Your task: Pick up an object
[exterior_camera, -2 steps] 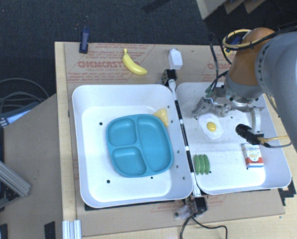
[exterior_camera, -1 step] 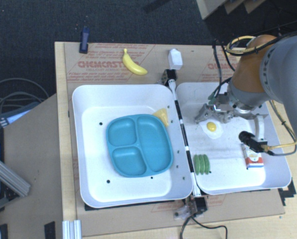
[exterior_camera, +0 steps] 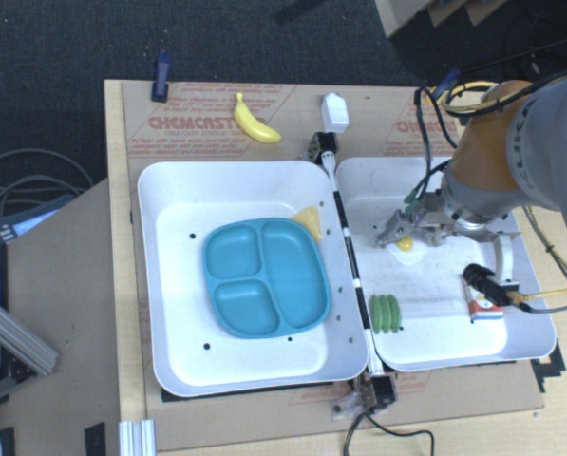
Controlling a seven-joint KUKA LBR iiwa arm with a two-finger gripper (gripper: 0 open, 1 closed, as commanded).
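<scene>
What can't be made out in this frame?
In the camera view:
1. Small yellow object, right bin: the gripper overhangs it; its shape, and whether it is held, are unclear.
2. Yellow piece, left bin: the blue plate hides its lower edge.
3. Green ridged object: too small to identify.
4. Arm: cut off at the right edge.

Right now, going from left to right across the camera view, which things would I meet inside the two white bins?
blue divided plate → green ridged item → small red, white and blue item. I leave out the yellow wedge, because it overlaps the plate from left to right.
</scene>
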